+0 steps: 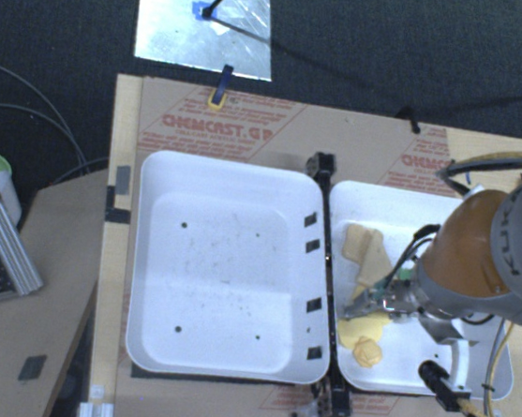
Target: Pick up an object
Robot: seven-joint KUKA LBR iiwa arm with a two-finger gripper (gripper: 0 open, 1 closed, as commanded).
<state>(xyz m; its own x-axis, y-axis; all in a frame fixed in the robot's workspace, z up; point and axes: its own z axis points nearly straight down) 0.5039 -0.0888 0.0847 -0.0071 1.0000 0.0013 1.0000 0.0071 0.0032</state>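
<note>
Several pale yellow pieces (369,249) lie in the right bin (410,377), looking light and soft; grip across a narrow edge. The claw (360,307) hovers there; its opening I cannot tell.

White bins (231,182), pale yellow objects (369,249), orange-banded grey arm (483,244).

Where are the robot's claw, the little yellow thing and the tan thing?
claw (360,308): camera view, metal tip low in the right bin.
yellow object (366,353): camera view, its rounded middle.
tan object (362,244): camera view, its upper flat part.
</note>
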